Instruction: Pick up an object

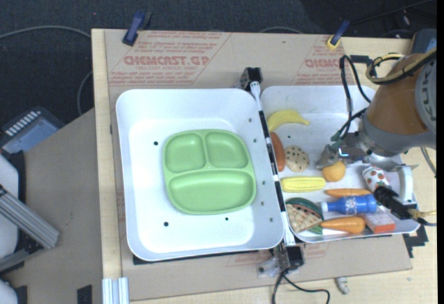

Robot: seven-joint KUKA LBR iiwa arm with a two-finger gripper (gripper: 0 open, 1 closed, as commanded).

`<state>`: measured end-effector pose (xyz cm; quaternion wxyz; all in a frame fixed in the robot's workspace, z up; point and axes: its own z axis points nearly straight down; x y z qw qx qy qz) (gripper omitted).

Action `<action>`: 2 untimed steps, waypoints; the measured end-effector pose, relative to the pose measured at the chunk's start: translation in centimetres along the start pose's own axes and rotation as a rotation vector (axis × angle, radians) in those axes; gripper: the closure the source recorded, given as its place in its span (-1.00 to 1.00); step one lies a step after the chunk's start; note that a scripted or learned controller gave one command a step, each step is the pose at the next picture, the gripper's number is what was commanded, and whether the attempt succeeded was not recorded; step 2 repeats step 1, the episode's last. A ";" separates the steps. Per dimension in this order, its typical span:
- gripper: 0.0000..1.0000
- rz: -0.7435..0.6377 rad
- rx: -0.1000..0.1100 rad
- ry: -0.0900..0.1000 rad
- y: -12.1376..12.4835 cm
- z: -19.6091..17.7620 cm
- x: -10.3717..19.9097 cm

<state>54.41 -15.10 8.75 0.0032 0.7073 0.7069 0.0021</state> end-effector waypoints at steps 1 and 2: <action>1.00 -0.002 0.006 0.002 2.3 -9.8 7.9; 1.00 -0.002 0.006 0.002 2.3 -9.8 7.9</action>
